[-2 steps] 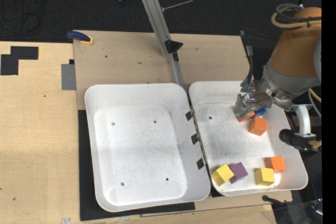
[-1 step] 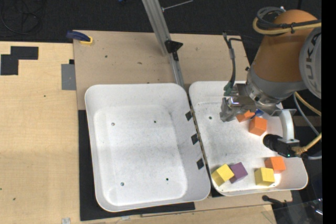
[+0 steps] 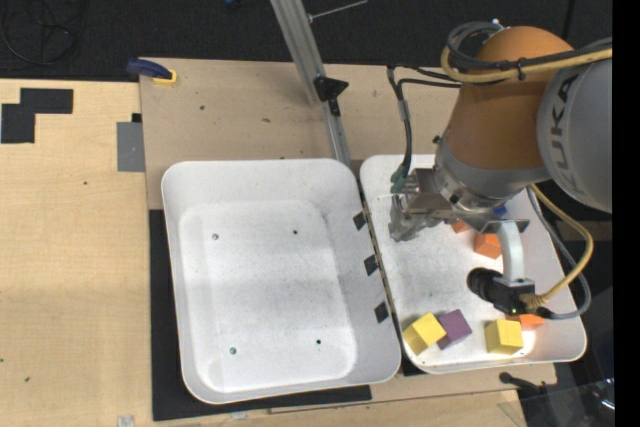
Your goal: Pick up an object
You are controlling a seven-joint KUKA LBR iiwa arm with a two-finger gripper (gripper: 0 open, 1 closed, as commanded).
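Hanging low over the right bin (image 3: 570, 340) near its upper left, the jaws (image 3: 403, 223) look empty; spread or pressed together, I cannot tell. Best targets lie lower: yellow block (image 3: 424, 331) touching purple block (image 3: 455, 325), so choose the lone yellow cube (image 3: 504, 335)

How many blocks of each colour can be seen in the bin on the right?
Yellow blocks: 2
Purple block: 1
Orange blocks: 2 in view, partly hidden by the arm
Total: 5
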